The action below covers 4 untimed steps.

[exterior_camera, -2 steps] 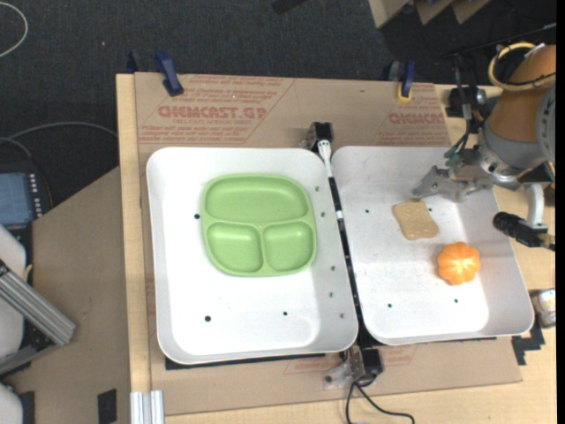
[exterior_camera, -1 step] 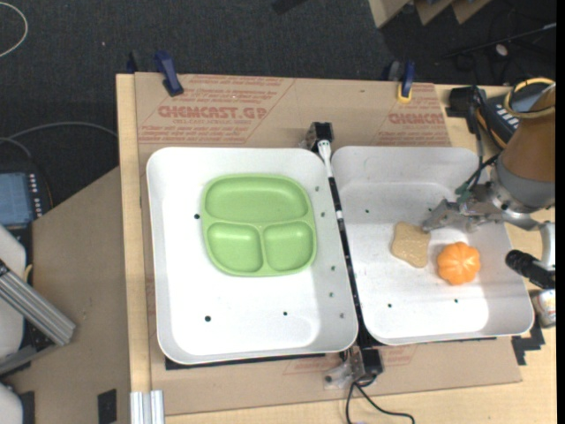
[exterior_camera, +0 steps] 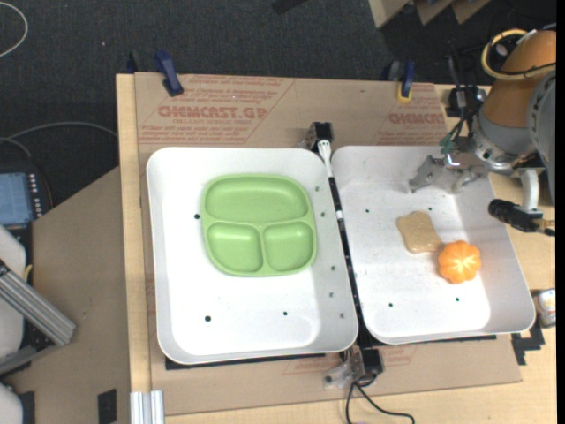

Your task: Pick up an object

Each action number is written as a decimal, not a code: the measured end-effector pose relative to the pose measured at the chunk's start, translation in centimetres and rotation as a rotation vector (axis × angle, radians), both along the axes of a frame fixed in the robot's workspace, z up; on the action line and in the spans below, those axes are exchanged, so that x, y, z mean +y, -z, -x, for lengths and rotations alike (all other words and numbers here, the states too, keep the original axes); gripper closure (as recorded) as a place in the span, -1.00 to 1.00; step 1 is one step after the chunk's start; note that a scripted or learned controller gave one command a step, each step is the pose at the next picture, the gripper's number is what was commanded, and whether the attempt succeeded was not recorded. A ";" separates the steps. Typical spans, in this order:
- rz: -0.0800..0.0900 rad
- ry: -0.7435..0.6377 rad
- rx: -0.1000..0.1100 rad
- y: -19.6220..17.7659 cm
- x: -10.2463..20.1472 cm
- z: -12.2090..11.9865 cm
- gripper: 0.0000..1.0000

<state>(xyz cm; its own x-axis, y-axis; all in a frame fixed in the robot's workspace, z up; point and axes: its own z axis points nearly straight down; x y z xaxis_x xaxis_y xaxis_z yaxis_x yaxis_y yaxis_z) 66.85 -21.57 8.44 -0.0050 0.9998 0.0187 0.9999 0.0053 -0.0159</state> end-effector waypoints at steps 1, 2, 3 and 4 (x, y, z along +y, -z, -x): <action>0.014 0.005 -0.011 -0.1 0.1 7.3 -1.00; 0.019 0.009 -0.015 -6.6 -1.0 14.4 -1.00; 0.007 0.002 -0.013 0.1 -0.3 18.7 -1.00; 0.018 0.004 -0.017 -1.1 -0.7 18.7 1.00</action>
